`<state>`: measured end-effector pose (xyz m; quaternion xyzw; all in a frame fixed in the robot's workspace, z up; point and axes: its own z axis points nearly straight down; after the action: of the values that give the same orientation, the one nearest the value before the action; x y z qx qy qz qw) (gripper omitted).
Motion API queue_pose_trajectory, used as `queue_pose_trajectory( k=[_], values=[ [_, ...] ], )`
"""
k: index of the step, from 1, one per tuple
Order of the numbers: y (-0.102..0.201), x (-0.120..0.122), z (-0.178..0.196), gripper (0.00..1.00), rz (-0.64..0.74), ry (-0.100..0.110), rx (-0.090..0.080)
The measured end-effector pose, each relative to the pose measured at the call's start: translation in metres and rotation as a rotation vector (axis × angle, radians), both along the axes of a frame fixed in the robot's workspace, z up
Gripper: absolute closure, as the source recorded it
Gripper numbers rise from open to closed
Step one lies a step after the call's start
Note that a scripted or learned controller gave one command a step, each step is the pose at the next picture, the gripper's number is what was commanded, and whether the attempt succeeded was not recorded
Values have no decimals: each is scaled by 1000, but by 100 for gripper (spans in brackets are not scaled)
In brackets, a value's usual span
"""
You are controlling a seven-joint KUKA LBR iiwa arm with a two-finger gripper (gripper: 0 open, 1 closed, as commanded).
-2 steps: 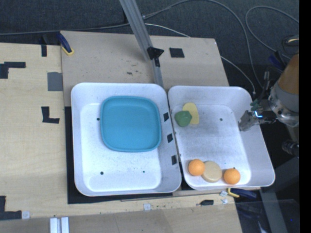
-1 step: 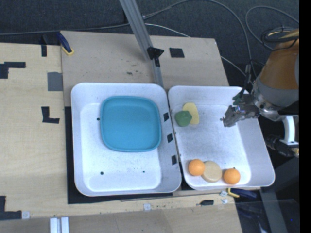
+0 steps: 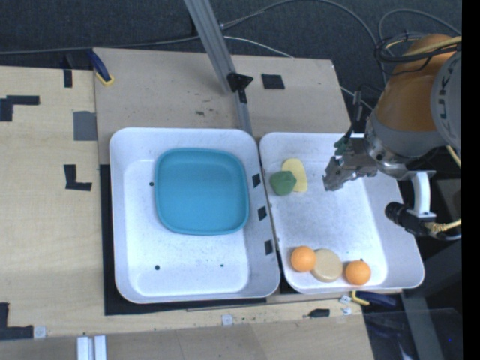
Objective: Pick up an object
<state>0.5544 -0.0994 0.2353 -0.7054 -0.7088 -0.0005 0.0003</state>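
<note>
Gripper [image 3: 335, 180] poised over right bin [image 3: 390, 238], beside green piece [image 3: 283, 183] and yellow piece [image 3: 297, 174]; jaw state indiscernible, nothing visibly grasped.

A robotics laboratory test cell. The surface [image 3: 45, 201] is bare plywood-coloured board marked with black tape patches, set on dark carpet [image 3: 75, 10]. Two shallow white bins sit side by side: the right bin [image 3: 390, 276] lies beneath the end effector [image 3: 334, 180], the left bin [image 3: 127, 276] well to its left and holding a blue plate [image 3: 201, 190]. Loose cables [image 3: 300, 10] trail over the carpet beyond the end effector, and a slanted grey metal strut [image 3: 214, 36] rises up and to its left. The grey industrial arm with an orange band [image 3: 409, 88] enters from behind the end effector.
</note>
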Motion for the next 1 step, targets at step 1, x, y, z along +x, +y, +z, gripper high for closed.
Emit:
queue_pose_trajectory(
  k=[1],
  values=[
    [45, 9, -10, 100, -1, 2, 0]
  ],
)
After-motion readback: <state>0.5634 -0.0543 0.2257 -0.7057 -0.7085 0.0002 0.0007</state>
